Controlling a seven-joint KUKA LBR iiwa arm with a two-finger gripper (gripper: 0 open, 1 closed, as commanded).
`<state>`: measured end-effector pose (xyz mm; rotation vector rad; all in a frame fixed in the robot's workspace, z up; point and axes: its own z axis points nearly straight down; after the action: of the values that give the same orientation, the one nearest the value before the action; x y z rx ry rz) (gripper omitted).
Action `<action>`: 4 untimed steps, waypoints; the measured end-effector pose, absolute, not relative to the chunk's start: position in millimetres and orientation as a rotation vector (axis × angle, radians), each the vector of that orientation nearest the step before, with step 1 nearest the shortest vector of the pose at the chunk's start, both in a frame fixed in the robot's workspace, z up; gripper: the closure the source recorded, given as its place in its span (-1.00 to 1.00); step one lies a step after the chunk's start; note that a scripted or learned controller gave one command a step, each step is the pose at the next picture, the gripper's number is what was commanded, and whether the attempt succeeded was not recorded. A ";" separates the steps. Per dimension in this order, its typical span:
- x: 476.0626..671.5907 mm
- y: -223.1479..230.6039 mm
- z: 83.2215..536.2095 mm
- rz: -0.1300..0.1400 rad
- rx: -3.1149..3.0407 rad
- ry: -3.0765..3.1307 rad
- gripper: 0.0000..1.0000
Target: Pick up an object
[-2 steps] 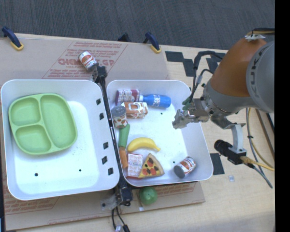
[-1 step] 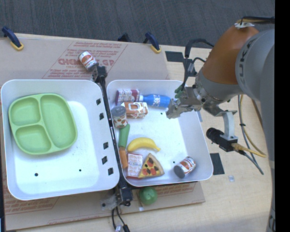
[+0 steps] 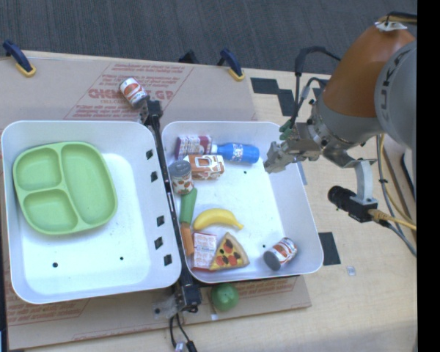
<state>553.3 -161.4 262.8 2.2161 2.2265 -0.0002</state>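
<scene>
bench, right of centre: white bin (image 3: 297,196) holding a banana (image 3: 218,218), a blue bottle (image 3: 238,152) and a can (image 3: 281,253). claw (image 3: 275,158) over the bin's right rim; its opening cannot be told. risk: catching the rim, closing on nothing.

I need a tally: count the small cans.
3: one can on cardboard above the bins, one at the right bin's left wall, one in its near-right corner. Others may be hidden.
</scene>
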 end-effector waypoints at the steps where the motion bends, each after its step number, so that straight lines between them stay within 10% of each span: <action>1: 491.5 -139.4 259.2 -0.003 2.218 2.229 1.00; 3: 477.0 -120.4 241.2 -0.002 2.215 2.229 1.00; 4: 511.9 -119.7 282.5 0.000 2.215 2.227 1.00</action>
<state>511.9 -119.7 282.5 2.2146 2.2272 0.0003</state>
